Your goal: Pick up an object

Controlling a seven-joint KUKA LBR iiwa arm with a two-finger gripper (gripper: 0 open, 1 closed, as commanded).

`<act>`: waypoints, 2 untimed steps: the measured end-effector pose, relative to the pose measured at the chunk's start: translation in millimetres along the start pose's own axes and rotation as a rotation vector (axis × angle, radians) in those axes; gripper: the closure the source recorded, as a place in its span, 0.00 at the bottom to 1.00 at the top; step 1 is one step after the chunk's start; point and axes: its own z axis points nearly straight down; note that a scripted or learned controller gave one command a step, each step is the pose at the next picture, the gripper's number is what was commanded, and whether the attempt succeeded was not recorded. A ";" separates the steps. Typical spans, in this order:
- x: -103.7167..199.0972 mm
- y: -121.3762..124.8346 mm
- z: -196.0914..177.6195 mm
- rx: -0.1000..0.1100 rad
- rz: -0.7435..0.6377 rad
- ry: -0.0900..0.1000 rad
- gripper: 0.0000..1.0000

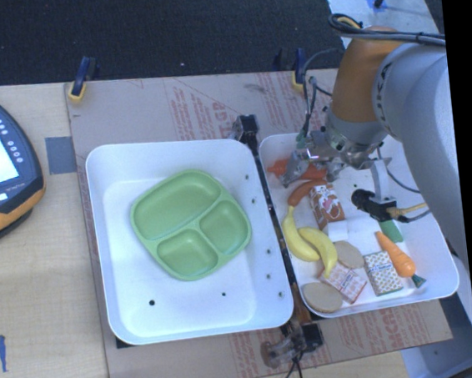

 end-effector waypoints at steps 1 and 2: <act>-4.2 -3.6 -8.6 0.015 0.000 -0.004 1.00; -3.4 -2.3 -9.6 0.012 -0.002 -0.004 0.00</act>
